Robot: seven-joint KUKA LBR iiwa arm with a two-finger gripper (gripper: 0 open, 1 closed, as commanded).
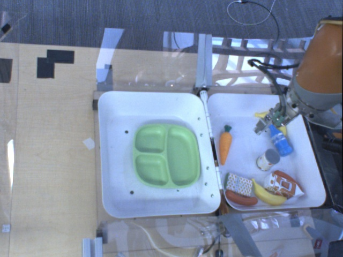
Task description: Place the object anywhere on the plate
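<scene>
Gripper hovers over the right bin, beside the blue bottle, apparently seeking a pick; finger state indeterminate. Green plate awaits in left bin.

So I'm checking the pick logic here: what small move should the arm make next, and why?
Probably lower the pincer a little onto the blue bottle just beneath it. It hangs over the right bin with nothing seen between its fingers, and the green plate in the left bin carries nothing yet, so a grasp has to come first.
</scene>
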